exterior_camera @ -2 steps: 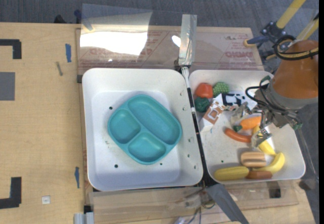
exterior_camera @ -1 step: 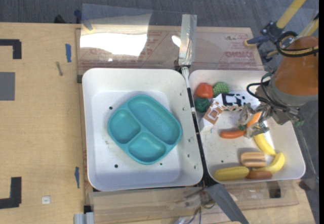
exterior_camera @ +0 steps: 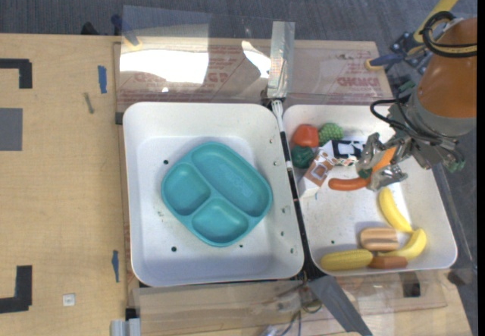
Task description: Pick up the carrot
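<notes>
The end effector (exterior_camera: 381, 162), fingers apparently clamped on the carrot (exterior_camera: 385, 155) in the right bin (exterior_camera: 447, 236), may lose it because the hold looks shallow above the sausage (exterior_camera: 347, 183).

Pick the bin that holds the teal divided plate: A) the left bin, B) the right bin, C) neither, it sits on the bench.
A: the teal plate lies inside the left bin, while the right bin holds the food items, such as the banana.
</notes>
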`<state>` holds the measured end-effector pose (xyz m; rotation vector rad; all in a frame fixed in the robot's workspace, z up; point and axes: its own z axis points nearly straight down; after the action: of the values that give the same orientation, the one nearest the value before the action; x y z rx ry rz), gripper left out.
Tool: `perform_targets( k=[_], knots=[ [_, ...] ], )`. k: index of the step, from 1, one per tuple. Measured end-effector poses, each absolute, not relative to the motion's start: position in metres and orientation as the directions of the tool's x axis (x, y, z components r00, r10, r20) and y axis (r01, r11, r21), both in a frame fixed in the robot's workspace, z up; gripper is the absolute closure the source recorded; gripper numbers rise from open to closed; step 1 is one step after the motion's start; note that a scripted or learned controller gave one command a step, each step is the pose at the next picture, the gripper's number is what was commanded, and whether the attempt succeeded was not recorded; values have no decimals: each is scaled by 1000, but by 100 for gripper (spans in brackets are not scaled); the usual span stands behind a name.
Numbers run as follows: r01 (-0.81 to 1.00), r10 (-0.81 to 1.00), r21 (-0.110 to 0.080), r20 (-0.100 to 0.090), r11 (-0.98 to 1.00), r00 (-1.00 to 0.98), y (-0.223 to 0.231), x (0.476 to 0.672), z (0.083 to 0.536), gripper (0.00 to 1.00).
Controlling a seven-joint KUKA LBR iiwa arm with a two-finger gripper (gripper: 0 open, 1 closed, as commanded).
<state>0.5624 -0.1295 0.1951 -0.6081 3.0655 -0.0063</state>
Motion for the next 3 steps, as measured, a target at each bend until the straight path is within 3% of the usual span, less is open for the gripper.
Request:
perform_targets(
  k=[3],
  knots=[
    [-383, -384, -13, -31, 923, -923, -126, 567, 224, 100]
  ],
)
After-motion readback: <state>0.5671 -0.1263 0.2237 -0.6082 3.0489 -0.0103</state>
